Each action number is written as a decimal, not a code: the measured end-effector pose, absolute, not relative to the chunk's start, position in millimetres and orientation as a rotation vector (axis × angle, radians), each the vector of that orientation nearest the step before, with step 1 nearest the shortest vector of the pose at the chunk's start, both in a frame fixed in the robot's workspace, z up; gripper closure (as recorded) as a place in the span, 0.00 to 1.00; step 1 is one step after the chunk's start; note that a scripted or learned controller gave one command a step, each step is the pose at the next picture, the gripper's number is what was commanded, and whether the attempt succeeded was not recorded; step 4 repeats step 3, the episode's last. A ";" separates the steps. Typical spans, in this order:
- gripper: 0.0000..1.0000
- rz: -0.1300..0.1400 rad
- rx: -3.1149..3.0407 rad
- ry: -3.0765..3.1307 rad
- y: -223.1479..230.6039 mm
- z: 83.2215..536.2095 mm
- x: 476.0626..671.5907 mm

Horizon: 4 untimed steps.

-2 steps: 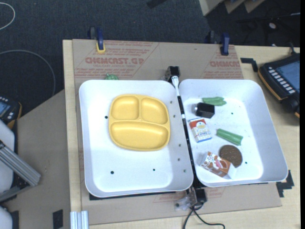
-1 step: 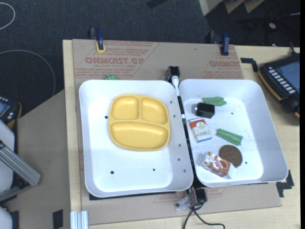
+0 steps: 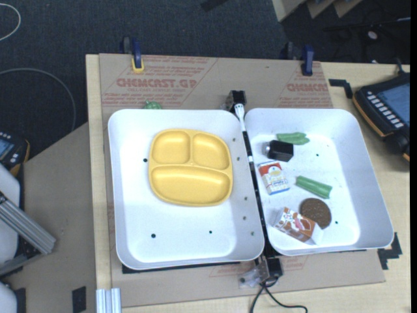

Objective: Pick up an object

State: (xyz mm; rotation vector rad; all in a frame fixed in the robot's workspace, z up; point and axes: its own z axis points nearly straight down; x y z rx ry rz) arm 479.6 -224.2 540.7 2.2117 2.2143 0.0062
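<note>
We cannot tell the tool's state, and we judge a grab may fail since the brown disc touches the snack packet, crowding any pinch.

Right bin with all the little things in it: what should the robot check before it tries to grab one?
1. Things to grab lie in the right bin: ok.
2. Black block lies apart from the red and white carton: ok.
3. Brown disc free of the snack packet: not ok, they touch.
4. Green pod has bare floor around it: ok.
5. Yellow tray sits in the left bin, out of the way: ok.
</note>
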 end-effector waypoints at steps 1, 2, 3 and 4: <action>1.00 -0.005 2.227 2.225 -223.5 459.0 479.1; 1.00 0.006 2.212 2.214 -224.2 540.6 479.5; 1.00 -0.005 2.227 2.226 -223.4 456.8 479.1; 1.00 -0.005 2.227 2.226 -223.4 456.8 479.1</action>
